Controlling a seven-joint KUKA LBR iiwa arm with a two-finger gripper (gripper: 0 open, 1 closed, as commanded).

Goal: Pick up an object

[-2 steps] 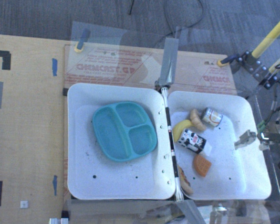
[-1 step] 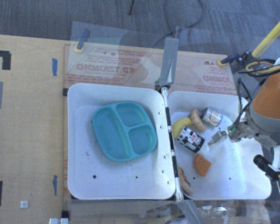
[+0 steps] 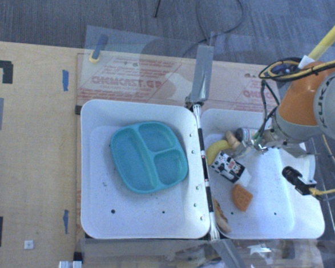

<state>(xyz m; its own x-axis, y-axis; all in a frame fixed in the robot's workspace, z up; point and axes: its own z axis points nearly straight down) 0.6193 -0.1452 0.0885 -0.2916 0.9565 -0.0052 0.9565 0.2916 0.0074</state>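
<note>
The camera view shows a teal divided plate (image 3: 149,157) in the left bin (image 3: 93,211); take the bin divider (image 3: 202,167) as landmark. Just right of it, in the right bin (image 3: 276,215), lie a banana (image 3: 216,149), a black-and-white box (image 3: 228,167), an orange piece (image 3: 242,197) and a tan item (image 3: 222,217) against the divider. The gripper (image 3: 252,143) sits low near the banana's far end; whether it is open or closed I cannot tell.
</note>
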